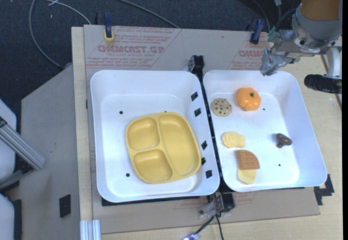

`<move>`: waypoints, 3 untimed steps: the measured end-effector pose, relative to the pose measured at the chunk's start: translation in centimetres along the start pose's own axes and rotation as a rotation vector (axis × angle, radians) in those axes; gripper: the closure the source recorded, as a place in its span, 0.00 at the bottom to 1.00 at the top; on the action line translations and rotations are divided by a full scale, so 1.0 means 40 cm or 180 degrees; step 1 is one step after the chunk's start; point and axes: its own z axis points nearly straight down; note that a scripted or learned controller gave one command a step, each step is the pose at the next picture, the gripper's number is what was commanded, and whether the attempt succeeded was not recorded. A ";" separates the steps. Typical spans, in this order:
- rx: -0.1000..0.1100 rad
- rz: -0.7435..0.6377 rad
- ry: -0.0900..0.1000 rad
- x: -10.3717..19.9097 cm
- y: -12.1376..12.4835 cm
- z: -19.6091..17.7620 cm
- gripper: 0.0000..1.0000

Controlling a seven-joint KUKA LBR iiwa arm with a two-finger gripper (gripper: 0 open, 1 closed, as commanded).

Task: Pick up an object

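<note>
The right bin (304, 124) holds several small items: an orange pumpkin-like toy (248, 98), a round speckled cookie (221, 107), a pale yellow ridged piece (233, 139), a brown-and-yellow wedge (247, 165) and a small dark brown lump (281, 140). My gripper (269, 66) hangs over the far rim of the right bin, up and to the right of the orange toy, with nothing between its fingers.
The left bin (103, 124) holds a yellow three-compartment tray (161, 146). Black clips line the seam between the bins. Cables and a clamp sit behind the board at the back.
</note>
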 end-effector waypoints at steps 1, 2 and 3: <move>-0.0003 0.0000 -0.0001 0.111 0.001 0.028 1.00; -0.0005 -0.0002 0.0000 0.230 -0.004 0.020 1.00; -0.0016 -0.0004 -0.0002 0.363 0.005 0.018 1.00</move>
